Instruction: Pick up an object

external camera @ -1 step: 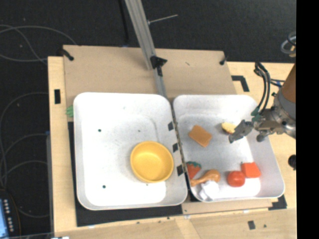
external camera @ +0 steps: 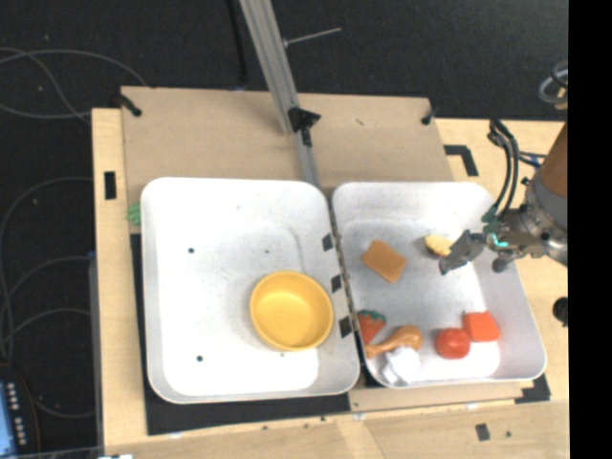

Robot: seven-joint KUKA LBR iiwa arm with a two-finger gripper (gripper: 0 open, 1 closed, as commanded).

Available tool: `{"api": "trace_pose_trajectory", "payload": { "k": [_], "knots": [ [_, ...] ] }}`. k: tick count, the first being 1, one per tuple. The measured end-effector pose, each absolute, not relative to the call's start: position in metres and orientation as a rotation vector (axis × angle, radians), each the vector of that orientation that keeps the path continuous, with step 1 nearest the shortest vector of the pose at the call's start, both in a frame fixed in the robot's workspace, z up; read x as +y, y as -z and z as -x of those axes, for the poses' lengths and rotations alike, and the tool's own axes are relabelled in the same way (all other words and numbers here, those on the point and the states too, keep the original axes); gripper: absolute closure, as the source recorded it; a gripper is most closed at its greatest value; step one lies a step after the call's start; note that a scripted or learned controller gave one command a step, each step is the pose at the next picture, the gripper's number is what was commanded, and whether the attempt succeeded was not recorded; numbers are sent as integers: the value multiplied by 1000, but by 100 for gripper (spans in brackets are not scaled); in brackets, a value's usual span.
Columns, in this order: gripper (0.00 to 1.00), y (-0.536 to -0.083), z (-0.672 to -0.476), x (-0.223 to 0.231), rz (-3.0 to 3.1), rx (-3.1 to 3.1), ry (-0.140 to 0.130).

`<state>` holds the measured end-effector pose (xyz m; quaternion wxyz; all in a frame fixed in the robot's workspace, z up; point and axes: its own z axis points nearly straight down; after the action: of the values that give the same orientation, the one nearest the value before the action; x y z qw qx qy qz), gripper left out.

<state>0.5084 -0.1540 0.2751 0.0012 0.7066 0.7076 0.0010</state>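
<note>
Two white bins sit side by side on the bench. Left bin (external camera: 191, 256): one yellow bowl (external camera: 291, 310), upright, toward its lower right part. Right bin (external camera: 421, 208): a tan block (external camera: 384, 260) near the upper left, a small pale yellow piece (external camera: 438, 246) right of it, a carrot-like orange item (external camera: 370, 324) at the left wall, a tan drumstick-shaped item (external camera: 398, 338) beside it, a white item (external camera: 403, 363) at the lower edge, a red round item (external camera: 452, 342) and an orange-red block (external camera: 482, 326) just beside each other at the lower right.

Gripper (external camera: 475, 249): positioned over the right bin's upper right part, arm entering from the right. One dark finger (external camera: 457, 254) is seen near the pale yellow piece, apart from it or just short of contact; which cannot be determined. Spread of the fingers cannot be told from this angle. No object is seen between them.
</note>
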Motion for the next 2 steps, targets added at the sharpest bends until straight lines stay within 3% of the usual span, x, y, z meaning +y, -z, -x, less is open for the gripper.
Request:
{"api": "trace_pose_trajectory", "payload": {
  "k": [2],
  "knots": [
    [0, -173, -498, -158, -2224, 2222, 4]
  ]
}}
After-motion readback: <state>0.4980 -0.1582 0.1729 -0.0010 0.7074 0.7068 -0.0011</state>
